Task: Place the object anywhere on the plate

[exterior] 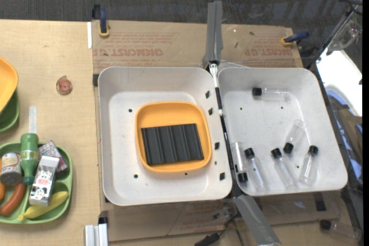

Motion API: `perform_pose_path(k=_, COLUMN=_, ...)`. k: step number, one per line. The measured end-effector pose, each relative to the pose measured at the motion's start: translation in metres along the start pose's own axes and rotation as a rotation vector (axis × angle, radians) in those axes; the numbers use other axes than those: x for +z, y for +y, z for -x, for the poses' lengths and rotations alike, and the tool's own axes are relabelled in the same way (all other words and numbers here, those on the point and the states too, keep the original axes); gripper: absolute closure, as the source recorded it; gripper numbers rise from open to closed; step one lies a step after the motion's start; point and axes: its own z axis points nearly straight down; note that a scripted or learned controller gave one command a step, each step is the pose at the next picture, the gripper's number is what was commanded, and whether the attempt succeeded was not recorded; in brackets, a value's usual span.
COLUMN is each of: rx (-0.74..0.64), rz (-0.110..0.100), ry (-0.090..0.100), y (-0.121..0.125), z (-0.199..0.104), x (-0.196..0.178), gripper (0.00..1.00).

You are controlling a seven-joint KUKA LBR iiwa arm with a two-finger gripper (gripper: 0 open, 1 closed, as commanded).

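1. The object is, I judge, one of the vials (309,163) (clear tubes with black caps). Six lie flat in the right bin (323,102): five loosely grouped near its front and one alone (271,91) near the back.
2. They lie on their sides and mostly apart, so a grasp from above has room around each tube.
3. The plate (168,110) is orange and sits in the middle of the left bin (115,124), well apart from the vials. A dark ribbed pad (173,143) covers its centre (probably to stop a round tube from rolling).
4. No vial is on the plate, so the task is not yet begun.
5. Whether the jaws are spread or pressed together, I cannot tell.
6. A green tray (63,193) of toy food stands on the table (52,55), to the left.
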Motion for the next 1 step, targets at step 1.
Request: perform_pose_path(k=1, rx=-0.377, rz=-0.001, ry=-0.002, y=-0.0276, z=0.0373, x=0.0074, gripper=0.00)
